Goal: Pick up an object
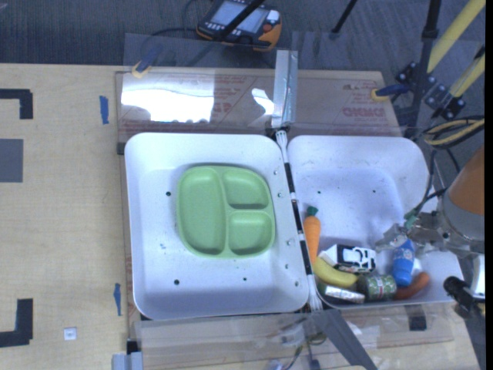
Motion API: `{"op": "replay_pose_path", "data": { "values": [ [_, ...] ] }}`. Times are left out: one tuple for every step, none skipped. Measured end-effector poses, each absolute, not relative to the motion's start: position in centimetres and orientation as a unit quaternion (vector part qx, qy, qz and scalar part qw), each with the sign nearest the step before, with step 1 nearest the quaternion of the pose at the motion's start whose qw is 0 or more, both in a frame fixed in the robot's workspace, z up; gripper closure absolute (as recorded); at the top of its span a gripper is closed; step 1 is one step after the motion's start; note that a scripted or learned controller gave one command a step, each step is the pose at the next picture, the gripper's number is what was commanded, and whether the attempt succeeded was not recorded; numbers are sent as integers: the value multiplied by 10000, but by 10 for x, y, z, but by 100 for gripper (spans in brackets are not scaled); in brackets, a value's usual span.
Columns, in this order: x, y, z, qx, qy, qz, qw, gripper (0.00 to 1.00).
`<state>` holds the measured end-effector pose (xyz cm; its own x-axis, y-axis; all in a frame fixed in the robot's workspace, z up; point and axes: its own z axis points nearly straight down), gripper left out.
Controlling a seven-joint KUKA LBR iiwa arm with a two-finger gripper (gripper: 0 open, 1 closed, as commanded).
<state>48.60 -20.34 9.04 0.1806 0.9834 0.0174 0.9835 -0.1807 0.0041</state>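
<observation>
1. Blue bottle sits near the right bin's front right corner, long axis running front to back, cap end toward the back.
2. Gripper hangs just behind it; you can't tell finger state here.
3. Banana, carrot lie left of it.

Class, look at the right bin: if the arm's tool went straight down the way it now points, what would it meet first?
Probably the small blue bottle lying just under the tool, beside the green can; depth is hard to judge from this slanted view.
</observation>
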Motion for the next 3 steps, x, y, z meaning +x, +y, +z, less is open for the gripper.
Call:
{"op": "replay_pose_path", "data": {
  "values": [
    [485,-208,98,-7696,-6385,-43,-19,100],
    [506,-198,200,-7718,-6359,1,-2,100],
    [482,-127,230,-7084,-7058,2,12,100]
  ]
}}
